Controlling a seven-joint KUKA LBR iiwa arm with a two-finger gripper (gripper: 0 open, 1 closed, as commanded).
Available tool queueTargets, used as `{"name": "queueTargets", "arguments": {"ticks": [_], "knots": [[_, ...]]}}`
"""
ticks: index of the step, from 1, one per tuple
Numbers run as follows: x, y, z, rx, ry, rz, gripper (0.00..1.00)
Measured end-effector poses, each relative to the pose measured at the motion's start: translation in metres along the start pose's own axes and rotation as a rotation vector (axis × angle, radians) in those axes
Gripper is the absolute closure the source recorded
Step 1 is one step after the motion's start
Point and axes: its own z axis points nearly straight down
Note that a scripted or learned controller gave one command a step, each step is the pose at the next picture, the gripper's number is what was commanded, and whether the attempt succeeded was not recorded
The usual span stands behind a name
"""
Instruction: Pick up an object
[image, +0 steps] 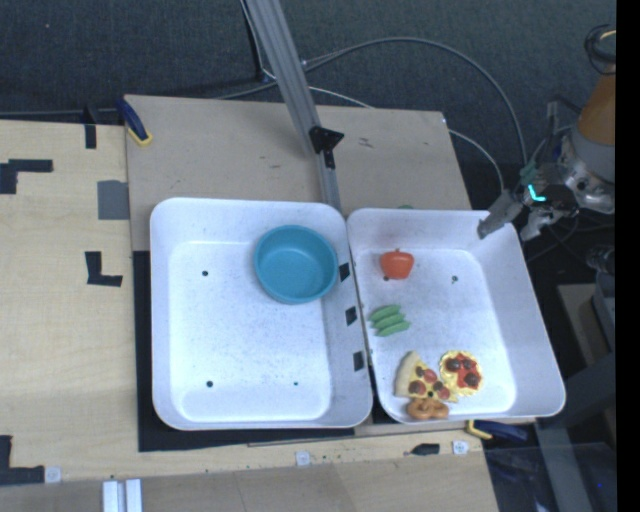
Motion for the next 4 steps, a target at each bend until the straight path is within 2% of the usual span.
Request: {"name": "queueTargets", "arguments": {"ticks": [1,3,4], "knots": [[0.0,0.0,0.0,0.0,0.0,0.0,0.0],[-0.002,-0.006,0.126,0.005,0.001,0.0,0.0],[-0.002,-0.006,0.175,0.001,0.0,0.0,0.0]]}}
